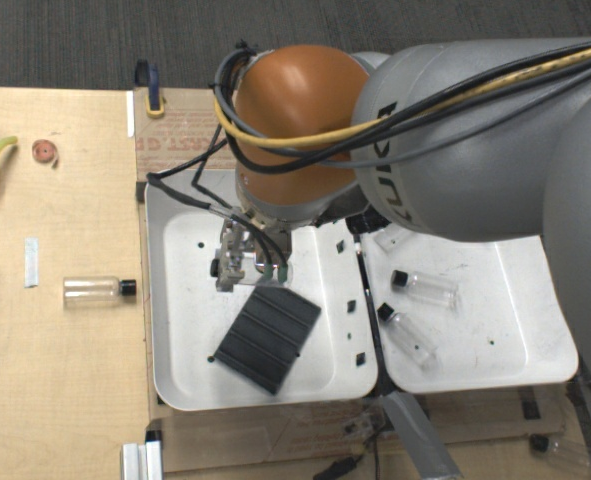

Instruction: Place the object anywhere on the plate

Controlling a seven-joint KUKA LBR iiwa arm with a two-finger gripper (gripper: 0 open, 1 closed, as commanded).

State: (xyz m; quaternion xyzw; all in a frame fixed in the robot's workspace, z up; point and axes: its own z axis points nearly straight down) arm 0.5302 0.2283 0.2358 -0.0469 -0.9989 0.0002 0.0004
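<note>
Gripper (pixel 243 268) hangs over left bin (pixel 180 368), beside the dark ribbed plate (pixel 267 337); finger state unclear, possibly empty. Descend squarely, release centrally over plate.

One fixed overhead cam, slanted down on both bins (pixel 175 368).

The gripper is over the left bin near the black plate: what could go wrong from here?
1. The gripper hangs beside the black plate's upper corner, so a drop could miss.
2. No object is clearly visible in it; the grasp may have failed.
3. Both vials lie in the right bin.
</note>
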